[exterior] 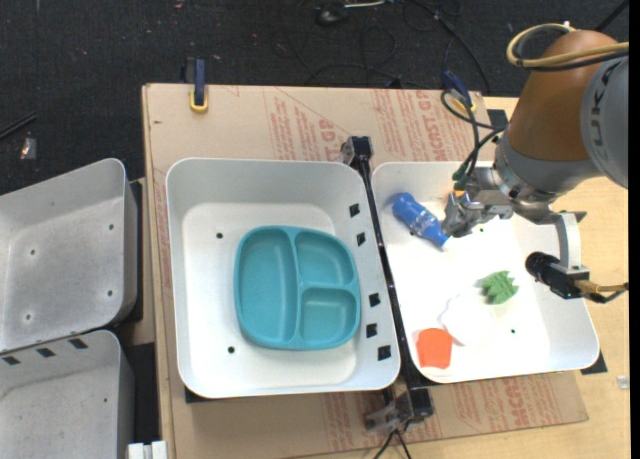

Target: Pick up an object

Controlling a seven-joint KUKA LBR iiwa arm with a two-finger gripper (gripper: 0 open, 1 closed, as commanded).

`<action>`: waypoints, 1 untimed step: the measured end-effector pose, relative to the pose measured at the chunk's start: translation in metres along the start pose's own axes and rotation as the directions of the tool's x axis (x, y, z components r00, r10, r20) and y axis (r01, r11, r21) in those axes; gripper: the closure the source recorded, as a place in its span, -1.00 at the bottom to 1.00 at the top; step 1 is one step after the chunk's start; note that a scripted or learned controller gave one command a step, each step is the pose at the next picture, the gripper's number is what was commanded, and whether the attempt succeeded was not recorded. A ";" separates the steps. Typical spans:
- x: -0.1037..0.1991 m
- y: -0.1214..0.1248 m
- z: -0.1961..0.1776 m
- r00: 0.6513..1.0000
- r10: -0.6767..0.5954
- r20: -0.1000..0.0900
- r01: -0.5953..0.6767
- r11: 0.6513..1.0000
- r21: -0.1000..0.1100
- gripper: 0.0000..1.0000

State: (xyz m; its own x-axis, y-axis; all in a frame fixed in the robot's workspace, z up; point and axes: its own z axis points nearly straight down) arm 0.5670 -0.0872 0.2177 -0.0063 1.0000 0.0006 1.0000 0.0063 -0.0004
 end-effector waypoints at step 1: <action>0.060 0.010 0.006 1.000 -0.003 -0.001 0.003 1.000 -0.001 1.00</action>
State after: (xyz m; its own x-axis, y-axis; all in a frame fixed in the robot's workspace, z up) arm 0.5769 -0.0273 0.2118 -0.0091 1.0000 0.0017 1.0000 0.0091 0.0003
